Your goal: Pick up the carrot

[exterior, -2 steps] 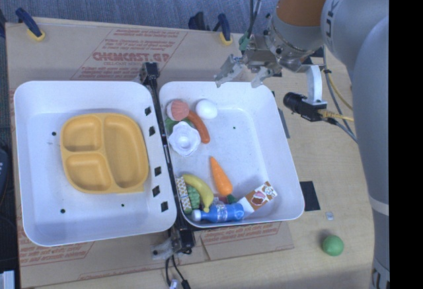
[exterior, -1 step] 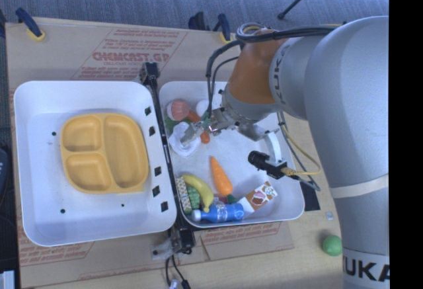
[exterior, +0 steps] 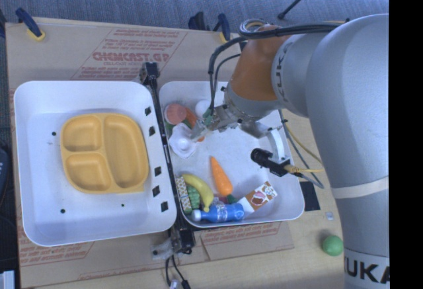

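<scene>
Starting at the left, the left bin (exterior: 26,149) carries a yellow divided plate (exterior: 104,151) sitting flat in its middle, three compartments up, nothing in them, well apart from the action. Across the black clips that join the two bins, the right bin (exterior: 291,205) is where the clutter is: a reddish round piece (exterior: 176,113) and a white cup (exterior: 181,144) up near the top-left corner, and along the lower wall a banana (exterior: 199,190), a blue bottle (exterior: 221,214) and a small carton (exterior: 262,196) lying on their sides, crowded together as if they slid there. The carrot (exterior: 221,176) lies on the bin floor in the open middle, pointed end up-screen, fat end just above the bottle, with clear white floor on either side, so a grab from above looks workable. The claw (exterior: 201,127) hangs over the upper-left corner, right by the cup and the red piece, up-screen of the carrot and not touching it; how far its tips are parted I cannot tell, and nothing shows gripped. The grey arm (exterior: 344,96) sweeps in from the right over the counter (exterior: 119,49), so I judge the pickup not yet begun.
</scene>
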Motion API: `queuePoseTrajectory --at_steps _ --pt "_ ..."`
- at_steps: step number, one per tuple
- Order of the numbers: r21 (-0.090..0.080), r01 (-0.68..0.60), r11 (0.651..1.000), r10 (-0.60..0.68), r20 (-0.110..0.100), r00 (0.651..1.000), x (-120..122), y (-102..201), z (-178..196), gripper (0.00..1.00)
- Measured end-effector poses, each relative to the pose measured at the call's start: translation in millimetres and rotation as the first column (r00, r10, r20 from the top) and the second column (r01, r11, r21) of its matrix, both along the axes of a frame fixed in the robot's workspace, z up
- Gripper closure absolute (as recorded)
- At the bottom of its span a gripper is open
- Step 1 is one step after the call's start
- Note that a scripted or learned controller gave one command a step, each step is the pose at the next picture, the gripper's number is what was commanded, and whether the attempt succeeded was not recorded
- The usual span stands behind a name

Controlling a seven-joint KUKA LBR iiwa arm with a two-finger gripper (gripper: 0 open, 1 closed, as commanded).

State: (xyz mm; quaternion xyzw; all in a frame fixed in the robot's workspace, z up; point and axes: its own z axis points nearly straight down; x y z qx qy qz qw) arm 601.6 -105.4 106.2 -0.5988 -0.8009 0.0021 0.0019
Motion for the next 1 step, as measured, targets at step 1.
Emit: queuePoseTrajectory --at_steps 1 --pt "0.000 0.142 0.990 -0.142 0.002 0.990 -14.2 82.0 85.6 1.00"
